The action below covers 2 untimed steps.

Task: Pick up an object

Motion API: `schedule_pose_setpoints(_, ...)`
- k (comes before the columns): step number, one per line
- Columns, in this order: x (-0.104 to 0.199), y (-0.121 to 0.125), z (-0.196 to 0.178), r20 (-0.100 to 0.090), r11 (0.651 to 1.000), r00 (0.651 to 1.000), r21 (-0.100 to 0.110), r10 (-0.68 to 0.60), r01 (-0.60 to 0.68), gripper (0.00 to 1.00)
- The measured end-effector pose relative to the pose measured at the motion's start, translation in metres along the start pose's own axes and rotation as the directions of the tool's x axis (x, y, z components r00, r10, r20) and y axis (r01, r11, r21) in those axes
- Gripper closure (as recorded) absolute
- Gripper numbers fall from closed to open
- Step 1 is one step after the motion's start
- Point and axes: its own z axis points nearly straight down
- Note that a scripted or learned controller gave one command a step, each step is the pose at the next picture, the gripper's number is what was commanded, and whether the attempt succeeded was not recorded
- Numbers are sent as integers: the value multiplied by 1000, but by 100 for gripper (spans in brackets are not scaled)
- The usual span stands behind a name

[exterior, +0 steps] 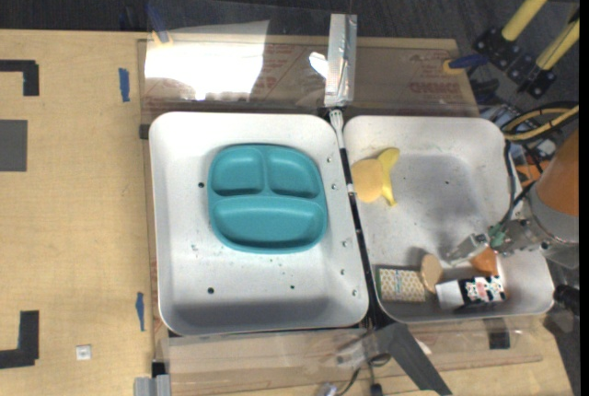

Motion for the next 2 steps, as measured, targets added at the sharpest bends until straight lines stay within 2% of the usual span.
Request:
schedule_pose_setpoints(1, -4, 0, -10, 11, 1000, 1000, -5, 3, -3, 100)
schedule_pose_setpoints(2, 58, 60, -101, 7, 950, 950, 3, 312, -312, 100)
